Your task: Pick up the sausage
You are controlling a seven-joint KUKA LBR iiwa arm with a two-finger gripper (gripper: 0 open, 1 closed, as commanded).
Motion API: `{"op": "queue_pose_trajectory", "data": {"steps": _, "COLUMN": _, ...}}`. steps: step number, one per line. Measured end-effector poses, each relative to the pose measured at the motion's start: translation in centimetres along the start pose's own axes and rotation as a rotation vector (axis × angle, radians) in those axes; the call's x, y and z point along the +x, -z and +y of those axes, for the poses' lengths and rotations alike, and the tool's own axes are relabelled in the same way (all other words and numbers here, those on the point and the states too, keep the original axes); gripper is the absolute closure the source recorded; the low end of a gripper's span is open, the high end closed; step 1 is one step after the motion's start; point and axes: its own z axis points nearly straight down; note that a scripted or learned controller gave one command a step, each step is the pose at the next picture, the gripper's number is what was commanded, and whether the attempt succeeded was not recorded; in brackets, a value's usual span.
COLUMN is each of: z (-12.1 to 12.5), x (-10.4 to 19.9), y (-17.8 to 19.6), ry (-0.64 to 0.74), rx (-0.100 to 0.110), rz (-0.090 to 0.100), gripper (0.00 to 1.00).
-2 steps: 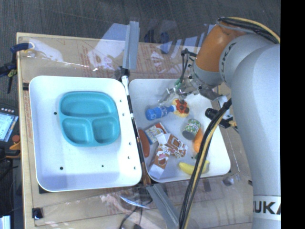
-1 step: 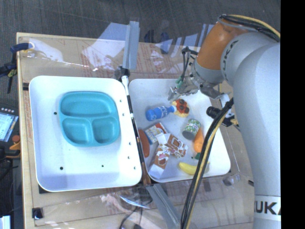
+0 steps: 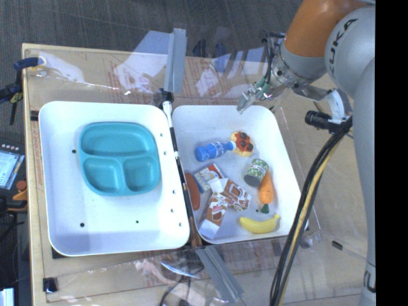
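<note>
The sausage (image 3: 193, 191) is a dark red-brown link. It lies lengthwise against the left wall of the right bin (image 3: 280, 139), beside a small carton. My gripper (image 3: 252, 97) hangs over the bin's far rim, near its back right corner. It is well apart from the sausage, up and to the right of it, and nothing is visibly held in it.
The right bin also holds a blue bottle (image 3: 213, 150), a yellow-red toy (image 3: 242, 143), a can (image 3: 256, 171), a carrot (image 3: 266, 189), a banana (image 3: 259, 223) and small cartons (image 3: 226, 199). The left bin (image 3: 57, 203) holds a teal divided tray (image 3: 120, 157).
</note>
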Motion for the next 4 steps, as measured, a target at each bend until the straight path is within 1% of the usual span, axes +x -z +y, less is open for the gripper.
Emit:
{"op": "queue_pose_trajectory", "data": {"steps": 1, "z": 0.0, "x": 0.0, "y": 0.9, "ry": 0.003, "rx": 0.001, "rz": 0.0, "gripper": 1.0}}
{"op": "queue_pose_trajectory", "data": {"steps": 2, "z": -1.0, "x": 3.5, "y": 3.3, "ry": -0.627, "rx": 0.006, "rz": 0.003, "gripper": 1.0}}
{"op": "queue_pose_trajectory", "data": {"steps": 3, "z": -2.4, "x": -1.3, "y": 15.6, "ry": 0.143, "rx": 0.001, "rz": -0.001, "gripper": 1.0}}
{"op": "queue_pose_trajectory", "data": {"steps": 4, "z": 4.4, "x": 12.8, "y": 15.1, "ry": 0.322, "rx": 0.002, "rz": 0.002, "gripper": 1.0}}
